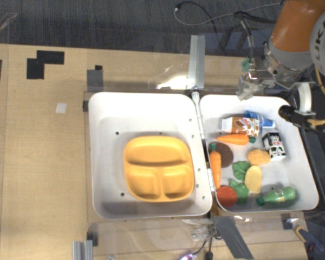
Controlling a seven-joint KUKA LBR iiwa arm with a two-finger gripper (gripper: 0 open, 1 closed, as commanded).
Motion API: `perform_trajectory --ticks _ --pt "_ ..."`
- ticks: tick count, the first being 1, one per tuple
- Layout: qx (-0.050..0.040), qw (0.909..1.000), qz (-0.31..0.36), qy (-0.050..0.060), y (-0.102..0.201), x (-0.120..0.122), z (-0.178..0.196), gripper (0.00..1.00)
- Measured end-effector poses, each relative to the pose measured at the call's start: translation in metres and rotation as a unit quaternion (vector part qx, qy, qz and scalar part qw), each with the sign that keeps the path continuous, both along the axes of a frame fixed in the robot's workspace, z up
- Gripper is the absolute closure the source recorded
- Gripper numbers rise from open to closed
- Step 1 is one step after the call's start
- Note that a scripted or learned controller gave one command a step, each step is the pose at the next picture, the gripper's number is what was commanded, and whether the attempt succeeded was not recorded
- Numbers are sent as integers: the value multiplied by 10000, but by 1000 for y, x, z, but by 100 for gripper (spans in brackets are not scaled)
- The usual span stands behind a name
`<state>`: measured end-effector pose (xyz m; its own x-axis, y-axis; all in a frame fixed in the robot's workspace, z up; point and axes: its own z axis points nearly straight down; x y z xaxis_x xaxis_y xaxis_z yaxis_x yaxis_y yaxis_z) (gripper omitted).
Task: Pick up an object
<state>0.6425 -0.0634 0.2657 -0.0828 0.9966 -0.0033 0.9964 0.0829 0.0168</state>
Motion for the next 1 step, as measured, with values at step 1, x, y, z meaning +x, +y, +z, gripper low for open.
perform_trajectory --ticks 1 --pt "-1 9975 709 60 -9 -54 -14 100"
